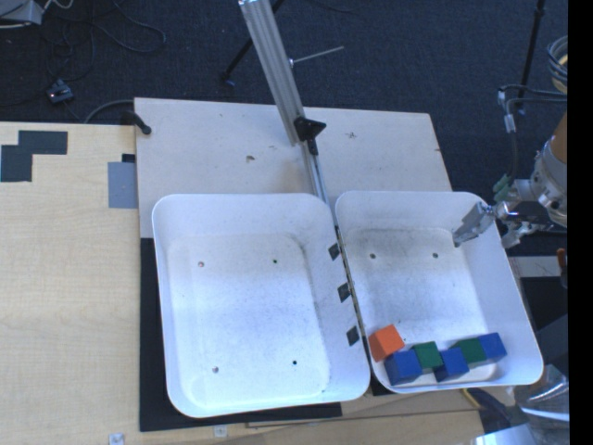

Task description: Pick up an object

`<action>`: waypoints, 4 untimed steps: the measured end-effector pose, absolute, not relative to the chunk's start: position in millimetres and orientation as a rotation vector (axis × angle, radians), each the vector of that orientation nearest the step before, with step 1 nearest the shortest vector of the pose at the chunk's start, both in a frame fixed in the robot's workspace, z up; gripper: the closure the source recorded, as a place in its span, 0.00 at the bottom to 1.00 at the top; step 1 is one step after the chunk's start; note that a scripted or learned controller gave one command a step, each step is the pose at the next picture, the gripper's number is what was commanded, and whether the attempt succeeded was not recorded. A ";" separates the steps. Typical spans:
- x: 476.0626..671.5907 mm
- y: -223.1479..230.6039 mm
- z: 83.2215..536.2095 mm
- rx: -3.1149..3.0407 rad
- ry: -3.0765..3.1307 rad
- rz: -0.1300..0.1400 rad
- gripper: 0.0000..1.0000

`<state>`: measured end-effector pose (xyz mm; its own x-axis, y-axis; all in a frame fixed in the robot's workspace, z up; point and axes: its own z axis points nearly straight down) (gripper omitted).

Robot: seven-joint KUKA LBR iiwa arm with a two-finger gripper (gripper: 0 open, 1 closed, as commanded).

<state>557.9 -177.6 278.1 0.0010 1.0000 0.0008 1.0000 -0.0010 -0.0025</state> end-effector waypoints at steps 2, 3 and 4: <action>653.7 -139.6 380.7 -2.225 -2.228 -0.007 0.00; 667.6 -125.7 261.2 -2.208 -2.224 0.009 0.00; 588.8 -141.5 141.0 -2.215 -2.211 0.013 0.00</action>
<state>588.8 -141.5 141.0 0.0018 1.0000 0.0026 0.9999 -0.0017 -0.0142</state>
